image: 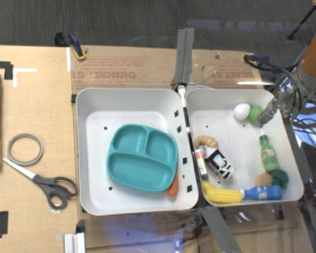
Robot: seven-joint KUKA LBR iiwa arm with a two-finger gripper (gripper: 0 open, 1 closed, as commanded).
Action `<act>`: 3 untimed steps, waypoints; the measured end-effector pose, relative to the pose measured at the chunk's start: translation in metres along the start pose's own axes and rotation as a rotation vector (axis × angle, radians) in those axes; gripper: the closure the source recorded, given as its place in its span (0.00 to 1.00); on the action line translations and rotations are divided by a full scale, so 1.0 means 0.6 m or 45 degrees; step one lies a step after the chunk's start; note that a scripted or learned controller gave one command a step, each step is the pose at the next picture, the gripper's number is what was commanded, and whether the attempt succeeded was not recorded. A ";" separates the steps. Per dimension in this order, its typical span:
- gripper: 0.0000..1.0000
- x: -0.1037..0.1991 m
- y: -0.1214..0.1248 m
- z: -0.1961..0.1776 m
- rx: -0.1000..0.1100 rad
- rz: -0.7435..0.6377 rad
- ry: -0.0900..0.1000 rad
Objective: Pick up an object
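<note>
1. The gripper is seen low in the right bin, beside a white egg and a green ball.
2. Its finger state cannot be told (nothing is visibly held).
3. A teal plate is seen in the left bin.

Robot lab bench (taped cardboard)

Red print on the cardboard sheet behind the bins is mirrored and too faint to read.
</note>
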State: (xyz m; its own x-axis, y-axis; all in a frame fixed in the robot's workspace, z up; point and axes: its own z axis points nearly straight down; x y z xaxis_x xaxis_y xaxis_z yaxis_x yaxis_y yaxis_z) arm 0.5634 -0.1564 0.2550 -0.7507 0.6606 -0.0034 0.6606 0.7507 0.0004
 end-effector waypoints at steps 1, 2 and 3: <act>1.00 0.042 -0.168 0.164 0.000 -0.308 0.004; 0.00 0.042 -0.168 0.164 0.000 -0.308 0.004; 0.00 0.031 -0.172 0.264 -0.004 -0.391 -0.009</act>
State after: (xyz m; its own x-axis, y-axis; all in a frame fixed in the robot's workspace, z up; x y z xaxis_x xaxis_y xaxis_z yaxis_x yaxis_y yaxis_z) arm 0.4820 -0.2219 0.0966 -0.9152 0.4028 -0.0104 0.4028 0.9153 0.0015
